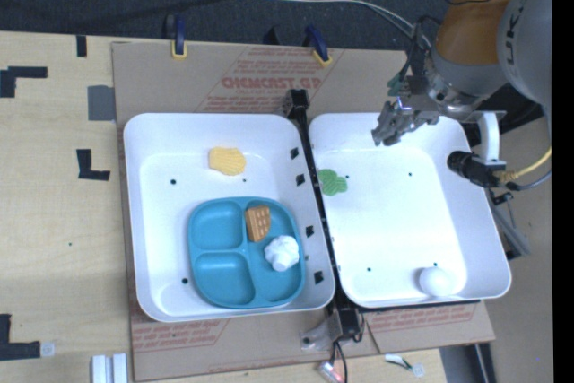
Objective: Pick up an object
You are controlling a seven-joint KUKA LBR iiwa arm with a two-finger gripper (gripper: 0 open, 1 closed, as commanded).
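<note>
Two shallow white bins are set side by side on the tabletop, seemingly so that loose things are kept within the arm's reach. In the left bin a yellow lump lies on the bare floor, and a blue divided tray holds a waffle-like piece in its upper right compartment, with a white crumpled thing touching the tray's right side. In the right bin a green object lies just beside the left wall and a white ball rests near the front right corner; either could serve as the thing to be picked. The end effector is seen over the right bin's back edge, well apart from both, and nothing is seen in its grip (whether it is open or closed cannot be told, since it is dark and small). The arm is cut off at the right edge, and the green object's exact form is hard to make out.
</note>
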